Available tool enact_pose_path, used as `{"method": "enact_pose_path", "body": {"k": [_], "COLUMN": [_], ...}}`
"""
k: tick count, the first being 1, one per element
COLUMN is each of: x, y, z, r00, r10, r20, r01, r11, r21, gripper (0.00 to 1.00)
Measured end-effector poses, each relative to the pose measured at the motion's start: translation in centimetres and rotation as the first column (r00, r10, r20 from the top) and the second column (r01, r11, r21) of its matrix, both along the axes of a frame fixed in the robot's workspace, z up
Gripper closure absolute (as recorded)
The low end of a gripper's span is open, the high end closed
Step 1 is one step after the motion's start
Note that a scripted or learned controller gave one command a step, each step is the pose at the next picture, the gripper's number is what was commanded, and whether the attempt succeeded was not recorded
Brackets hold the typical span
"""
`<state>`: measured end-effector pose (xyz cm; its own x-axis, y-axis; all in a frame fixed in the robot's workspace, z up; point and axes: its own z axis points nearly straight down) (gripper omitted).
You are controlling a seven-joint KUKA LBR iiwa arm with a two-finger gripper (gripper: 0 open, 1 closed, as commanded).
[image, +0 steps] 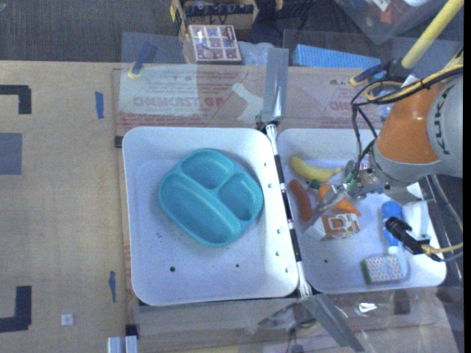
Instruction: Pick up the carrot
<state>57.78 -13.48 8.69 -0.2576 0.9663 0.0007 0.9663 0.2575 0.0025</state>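
Where "KUKA" (441, 127) shows partly, carton (340, 224) print seemingly unreadable, carrot (326, 191) nearby.

The wooden bench (59, 219) bears two white bins (147, 271) side by side, touching.

The divided plate (211, 195) is turquoise, the bins (147, 271) white, the banana (313, 170) yellow, the carrot (324, 190) orange, the sausage (300, 199) reddish-brown.

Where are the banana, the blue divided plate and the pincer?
banana (312, 170): camera view, middle of its yellow body.
blue divided plate (211, 195): camera view, central divider ridge.
pincer (335, 193): camera view, between the fingertips, right bin.
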Motion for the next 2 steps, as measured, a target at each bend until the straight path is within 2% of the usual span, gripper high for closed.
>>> {"method": "enact_pose_path", "body": {"k": [1, 2], "x": [0.1, 5.8], "y": [-0.1, 8.1], "z": [1.1, 9.8], "r00": [1.000, 0.981], "r10": [-0.003, 0.193], "r20": [0.006, -0.001], "r01": [0.003, -0.193], "r11": [1.000, 0.981], "r21": [-0.002, -0.002], "gripper": [1.00, 1.00]}}
